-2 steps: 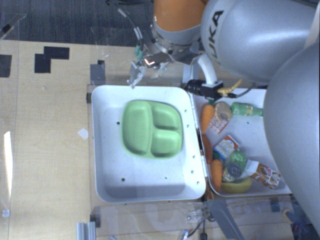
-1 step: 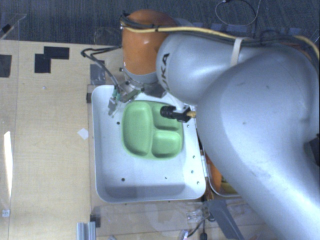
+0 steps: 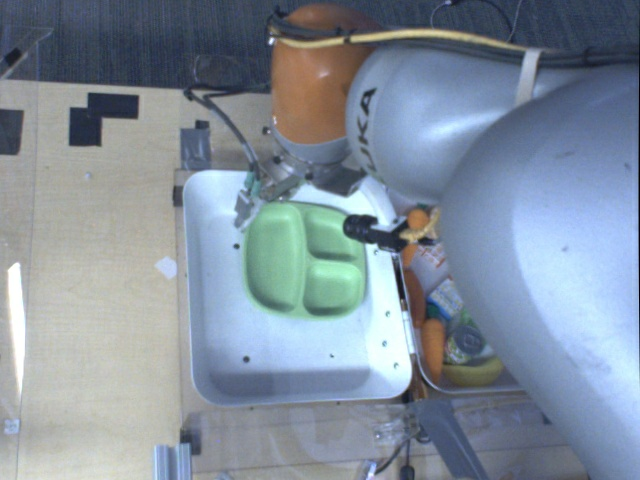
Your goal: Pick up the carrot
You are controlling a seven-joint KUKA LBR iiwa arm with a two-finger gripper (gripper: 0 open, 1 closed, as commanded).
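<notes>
The pincer (image 3: 250, 196) hovers at the far corner of the green divided tray (image 3: 303, 260) in the left bin (image 3: 215, 298), its grip state impossible to tell, while the carrot (image 3: 432, 341) lies well off in the cluttered right bin, largely screened by the arm.

Arm (image 3: 500, 168): grey, with orange band (image 3: 310, 78) above wrist. Left bin (image 3: 215, 298): white, holding a pale green sectioned tray (image 3: 300, 258). Carrot (image 3: 432, 343): orange, in the right bin (image 3: 425, 373) at 4 o'clock of tray. Banana (image 3: 475, 373): yellow. Bench (image 3: 90, 298): light wood, black blocks (image 3: 100, 118) at 10 o'clock. Floor (image 3: 140, 18): dark blue-grey.
</notes>
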